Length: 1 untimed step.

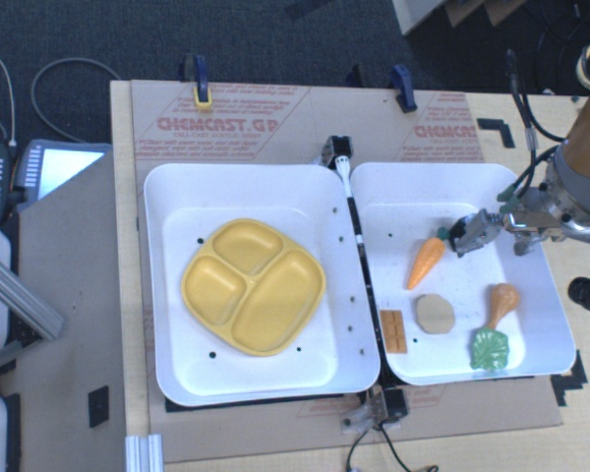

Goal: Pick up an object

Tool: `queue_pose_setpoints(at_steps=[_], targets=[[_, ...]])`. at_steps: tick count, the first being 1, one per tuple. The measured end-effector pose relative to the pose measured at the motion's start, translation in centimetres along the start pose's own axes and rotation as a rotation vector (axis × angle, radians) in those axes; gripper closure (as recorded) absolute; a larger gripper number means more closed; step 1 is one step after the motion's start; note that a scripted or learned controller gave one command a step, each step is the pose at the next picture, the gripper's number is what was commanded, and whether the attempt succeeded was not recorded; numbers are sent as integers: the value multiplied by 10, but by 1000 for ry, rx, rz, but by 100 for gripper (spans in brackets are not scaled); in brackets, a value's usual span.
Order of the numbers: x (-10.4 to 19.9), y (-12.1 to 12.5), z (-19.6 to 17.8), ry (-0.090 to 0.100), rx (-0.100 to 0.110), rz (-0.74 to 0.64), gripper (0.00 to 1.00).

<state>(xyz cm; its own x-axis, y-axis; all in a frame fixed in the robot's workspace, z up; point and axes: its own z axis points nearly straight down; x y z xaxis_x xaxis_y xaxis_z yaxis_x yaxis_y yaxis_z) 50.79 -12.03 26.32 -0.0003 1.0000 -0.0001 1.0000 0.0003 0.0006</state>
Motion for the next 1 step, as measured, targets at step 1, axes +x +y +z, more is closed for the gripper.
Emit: queue_pose_setpoints(at_steps=[1], targets=[[7,1,45,2,6,1,0]])
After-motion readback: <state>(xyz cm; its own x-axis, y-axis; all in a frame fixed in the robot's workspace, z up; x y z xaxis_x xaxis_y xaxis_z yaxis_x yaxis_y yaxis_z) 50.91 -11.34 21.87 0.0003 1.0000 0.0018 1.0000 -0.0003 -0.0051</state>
